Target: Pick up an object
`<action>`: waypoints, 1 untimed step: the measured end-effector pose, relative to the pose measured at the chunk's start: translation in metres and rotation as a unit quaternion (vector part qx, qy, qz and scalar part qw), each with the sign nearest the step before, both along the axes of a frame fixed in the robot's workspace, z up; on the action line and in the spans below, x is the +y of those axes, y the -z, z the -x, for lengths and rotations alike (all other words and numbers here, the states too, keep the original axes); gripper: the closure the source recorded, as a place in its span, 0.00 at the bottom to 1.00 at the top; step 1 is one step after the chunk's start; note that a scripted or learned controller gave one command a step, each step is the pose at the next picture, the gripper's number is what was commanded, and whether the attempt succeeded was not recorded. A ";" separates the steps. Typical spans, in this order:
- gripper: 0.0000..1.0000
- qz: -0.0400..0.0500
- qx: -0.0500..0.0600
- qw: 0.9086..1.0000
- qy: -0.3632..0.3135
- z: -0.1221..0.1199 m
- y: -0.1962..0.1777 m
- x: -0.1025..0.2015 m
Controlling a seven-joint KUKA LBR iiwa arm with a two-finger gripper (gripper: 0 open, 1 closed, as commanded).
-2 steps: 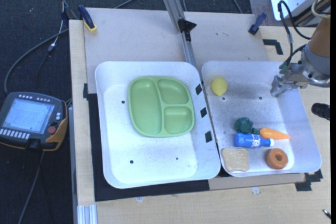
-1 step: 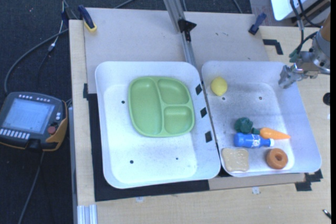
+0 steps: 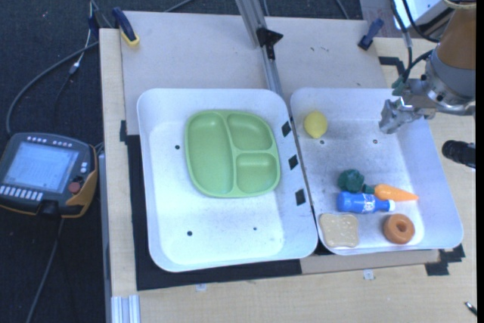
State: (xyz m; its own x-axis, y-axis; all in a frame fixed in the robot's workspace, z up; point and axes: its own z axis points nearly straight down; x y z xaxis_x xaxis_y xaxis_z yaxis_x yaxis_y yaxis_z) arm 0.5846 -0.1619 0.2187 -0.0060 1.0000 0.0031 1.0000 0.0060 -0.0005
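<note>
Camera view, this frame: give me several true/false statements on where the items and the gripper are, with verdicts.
1. The green divided plate lies in the left bin. True.
2. The donut sits on that plate. False: it lies in the right bin, near corner.
3. The gripper is over the right bin's far side. True.
4. The lemon is between the gripper's fingers. False: it lies apart, by the bin's left wall.
5. The toast slice lies beside the donut. True.
</note>
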 end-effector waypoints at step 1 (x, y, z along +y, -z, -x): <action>1.00 0.000 0.001 1.000 0.000 0.015 -0.008 0.054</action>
